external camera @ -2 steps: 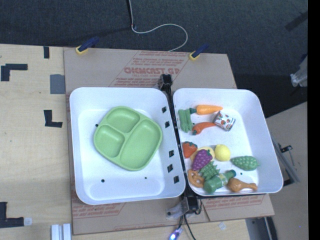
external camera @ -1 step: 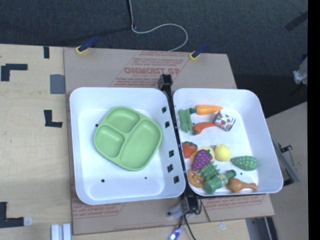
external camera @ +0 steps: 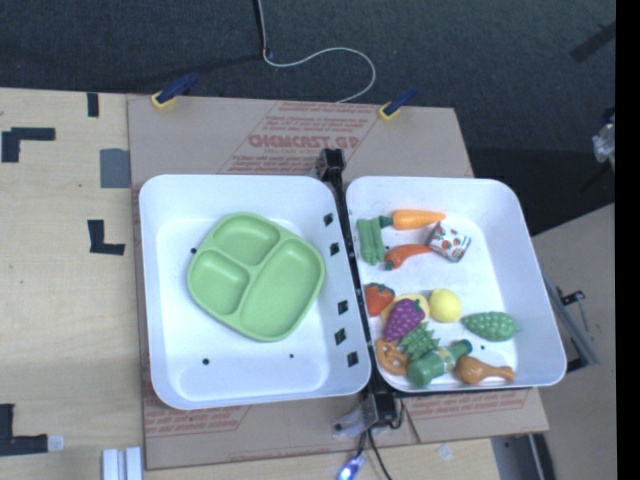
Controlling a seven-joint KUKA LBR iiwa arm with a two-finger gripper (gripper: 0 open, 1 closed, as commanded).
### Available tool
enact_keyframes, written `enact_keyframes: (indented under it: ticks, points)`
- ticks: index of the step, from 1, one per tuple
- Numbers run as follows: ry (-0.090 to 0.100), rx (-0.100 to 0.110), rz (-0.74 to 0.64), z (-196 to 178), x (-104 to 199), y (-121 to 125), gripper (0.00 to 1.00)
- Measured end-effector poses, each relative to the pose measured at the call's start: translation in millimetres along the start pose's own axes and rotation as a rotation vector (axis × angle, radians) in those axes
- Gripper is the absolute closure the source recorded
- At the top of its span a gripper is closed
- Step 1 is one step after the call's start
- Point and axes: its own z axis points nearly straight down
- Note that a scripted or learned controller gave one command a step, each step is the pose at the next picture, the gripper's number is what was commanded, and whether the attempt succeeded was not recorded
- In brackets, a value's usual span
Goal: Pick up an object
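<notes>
The right bin [external camera: 523,258] holds several toy foods. An orange carrot [external camera: 415,218] and a green pea pod [external camera: 369,240] lie near its far left corner, with a red-orange pepper [external camera: 408,255] and a small white red-spotted can [external camera: 449,241] beside them. Nearer the front lie a red tomato [external camera: 378,298], purple grapes [external camera: 402,319], a yellow lemon [external camera: 445,306], a bumpy green gourd [external camera: 488,325], a leafy green piece [external camera: 418,343] and a brown drumstick [external camera: 483,371].
The left bin [external camera: 170,298] holds a light green divided plate [external camera: 257,276]. Both bins rest on a cardboard sheet [external camera: 290,138] clamped at its far edge. A white cable [external camera: 320,58] loops behind the bins.
</notes>
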Motion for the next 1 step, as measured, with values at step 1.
enact_keyframes:
  ticks: [1]
  points:
    - [-0.001,0.0,0.0,-10.1,-0.3,0.4,1.0]
